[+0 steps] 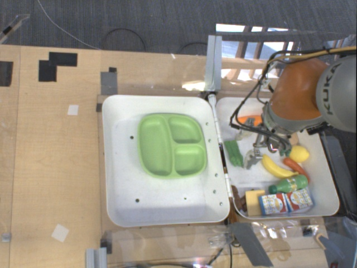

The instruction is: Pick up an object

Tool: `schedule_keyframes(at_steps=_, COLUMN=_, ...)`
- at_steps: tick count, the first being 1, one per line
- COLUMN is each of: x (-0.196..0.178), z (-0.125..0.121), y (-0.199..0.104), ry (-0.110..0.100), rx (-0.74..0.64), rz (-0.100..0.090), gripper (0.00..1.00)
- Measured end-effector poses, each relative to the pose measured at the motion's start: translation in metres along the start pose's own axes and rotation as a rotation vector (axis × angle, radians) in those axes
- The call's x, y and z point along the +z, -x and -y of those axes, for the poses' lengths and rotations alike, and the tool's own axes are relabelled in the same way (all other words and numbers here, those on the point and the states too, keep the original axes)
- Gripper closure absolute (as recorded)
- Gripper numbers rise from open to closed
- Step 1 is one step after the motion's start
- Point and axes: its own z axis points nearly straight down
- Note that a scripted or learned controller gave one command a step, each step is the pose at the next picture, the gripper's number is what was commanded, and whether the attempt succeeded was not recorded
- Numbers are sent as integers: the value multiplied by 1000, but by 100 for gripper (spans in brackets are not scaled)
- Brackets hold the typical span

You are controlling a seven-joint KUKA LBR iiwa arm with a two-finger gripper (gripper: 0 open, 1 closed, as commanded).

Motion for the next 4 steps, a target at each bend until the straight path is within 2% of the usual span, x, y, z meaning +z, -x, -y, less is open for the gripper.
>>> schedule_keyframes(at_steps=1, x=-42, z=61, y=73, ry=-4, rx=74, rz=5, gripper=0)
schedule_keyframes(at_steps=2, x=0, z=47, y=-31, ry=-2, rx=138, rz=3, gripper=0)
schedule_keyframes(at_steps=3, x=2, z=72, y=40, ry=2, rx=162, rz=-20, gripper=0)
schedule_keyframes(at_steps=4, x=0, z=42, y=-21, ry=-2, rx=136, rz=1, gripper=0)
